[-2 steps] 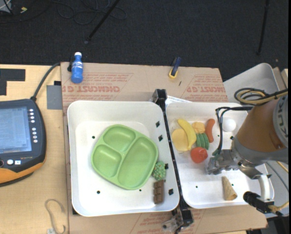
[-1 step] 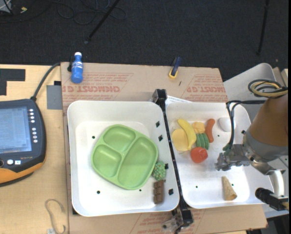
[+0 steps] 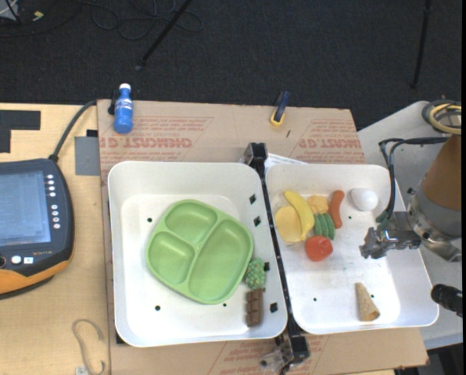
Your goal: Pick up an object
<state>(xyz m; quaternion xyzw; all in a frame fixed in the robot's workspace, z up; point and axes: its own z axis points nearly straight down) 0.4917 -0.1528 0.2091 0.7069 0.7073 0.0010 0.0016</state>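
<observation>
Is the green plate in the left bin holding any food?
Empty: all three hollows of the green plate show bare green.

— Left bin [image 3: 131, 201]?
— Held a green divided plate [image 3: 199, 250], a broccoli piece [image 3: 256, 273] and a brown bar [image 3: 253, 307].
— Right bin [image 3: 409, 307]?
— Banana [image 3: 299, 209], tomato [image 3: 319, 247], egg [image 3: 364, 199], cone [image 3: 366, 301]; pincer [image 3: 374, 244] hung over its right side, near the egg.

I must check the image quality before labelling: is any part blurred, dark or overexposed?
Camera view: the white bins are bright, nearly washed out; the floor behind is dark; the pincer looks soft and murky; the green plate and tomato are sharp enough.
</observation>
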